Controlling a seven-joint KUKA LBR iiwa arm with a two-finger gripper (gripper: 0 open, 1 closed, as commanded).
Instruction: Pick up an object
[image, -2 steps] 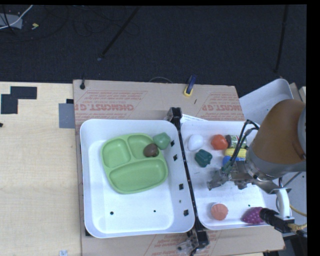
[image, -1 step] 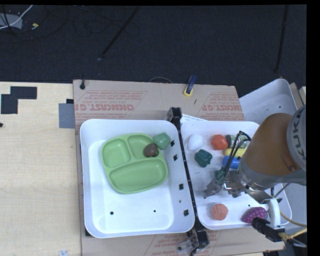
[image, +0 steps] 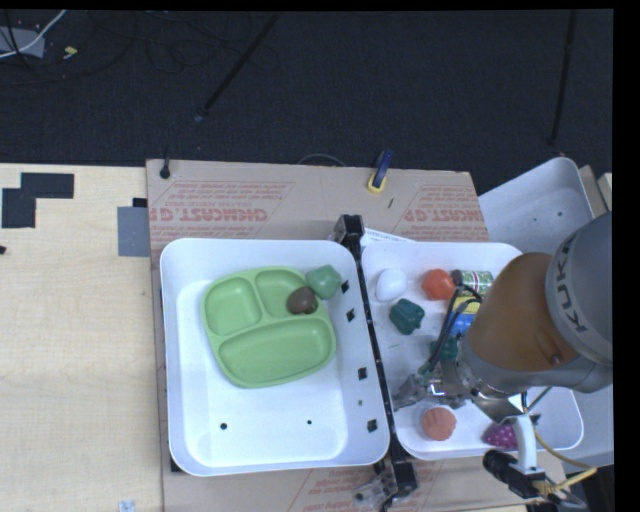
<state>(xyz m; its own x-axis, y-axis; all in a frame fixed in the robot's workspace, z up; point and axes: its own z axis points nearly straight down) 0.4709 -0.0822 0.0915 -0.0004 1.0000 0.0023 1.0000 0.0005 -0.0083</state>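
Observation:
My gripper (image: 425, 390) hangs low in the right bin (image: 398, 352), near its front left, under the orange-banded wrist. Just in front of it lies a round peach-pink object (image: 437, 424), close to the gripper but not visibly held. Behind it rest a dark green object (image: 407, 317), a white egg-shaped object (image: 389, 285), an orange ball (image: 436, 284) and a small can (image: 478, 281). A purple grape bunch (image: 501, 435) peeks out by the arm at the front right. The arm hides the bin's right half.
The left bin (image: 178, 350) holds a green divided plate (image: 270, 352) with a brown lump (image: 301, 300) on it and a light green block (image: 324, 281) at its far right corner. A black divider (image: 365, 330) separates the bins. A yellow-and-blue clip (image: 379, 172) lies on the cardboard behind.

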